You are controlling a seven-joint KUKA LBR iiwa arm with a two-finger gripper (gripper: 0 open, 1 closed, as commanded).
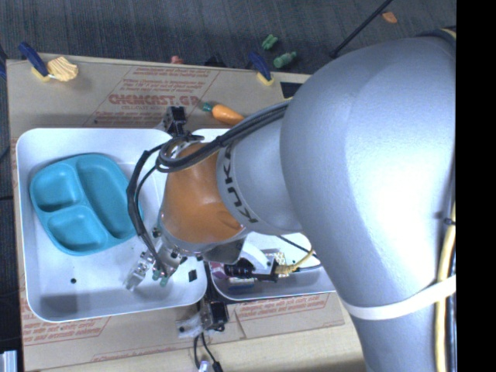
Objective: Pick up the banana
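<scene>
Banana position is not confirmed. A yellow sliver (299, 262) is seen at the near edge of the right bin (267, 294), under the arm (349, 177). It may be the banana or a cable; which of the two cannot be told.

The gripper (149, 273) is positioned low in the left bin (85, 289), close to its near right corner, over bare white floor. Whether it is open or closed cannot be told, and nothing yellow is seen at it. Farther in, a blue plate (77, 204) lies toward the left wall of the same bin, apart from the gripper. Beyond the far edge of the bins, a carrot (226, 115) lies on the bench (139, 91).

The step in hand is judged to be the approach; no grasp is made yet. If the sliver is the banana, the gripper is in the wrong bin. The next move then calls for the gripper to be raised, carried over the shared rim into the right bin, aligned across the banana and lowered open.
</scene>
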